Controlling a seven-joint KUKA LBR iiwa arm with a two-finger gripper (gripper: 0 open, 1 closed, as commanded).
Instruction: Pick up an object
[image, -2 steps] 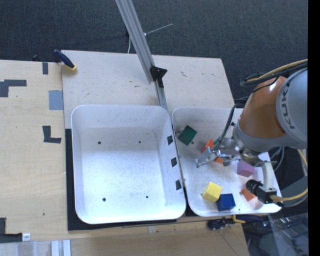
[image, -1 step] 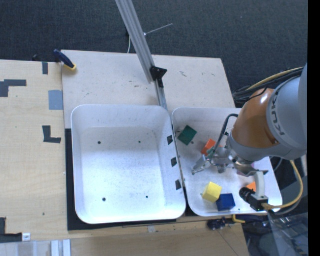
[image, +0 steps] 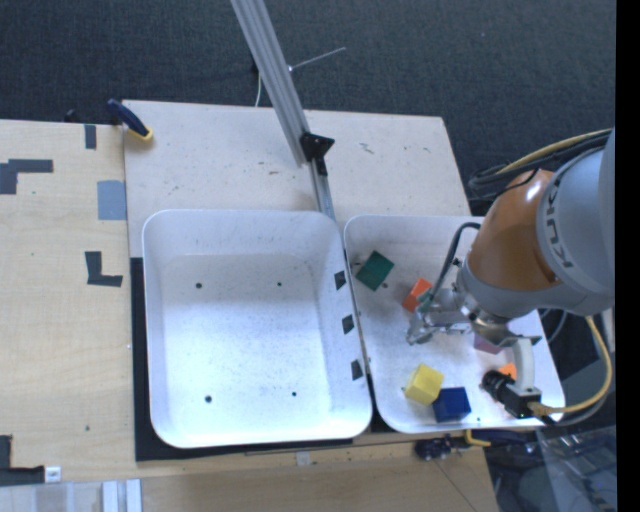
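Note:
The right bin (image: 404, 224) holds several small blocks: a green one (image: 375, 270) near its back left, an orange one (image: 417, 294) in the middle, and a yellow one (image: 424, 384) beside a blue one (image: 452, 403) at the front. My gripper (image: 428, 325) hangs low in this bin, just in front of the orange block and behind the yellow one. The grey and orange wrist covers the bin's right side. A pale pink object (image: 487, 345) peeks out from under the wrist. Nothing shows held in the gripper.
The left bin (image: 240, 216) sits beside the right one, sharing a raised rim. A slanted metal rail (image: 285, 90) ends at the bins' back edge. A blue and yellow tool (image: 130, 119) lies at the far left of the bench. Cables hang by the bin's right front corner.

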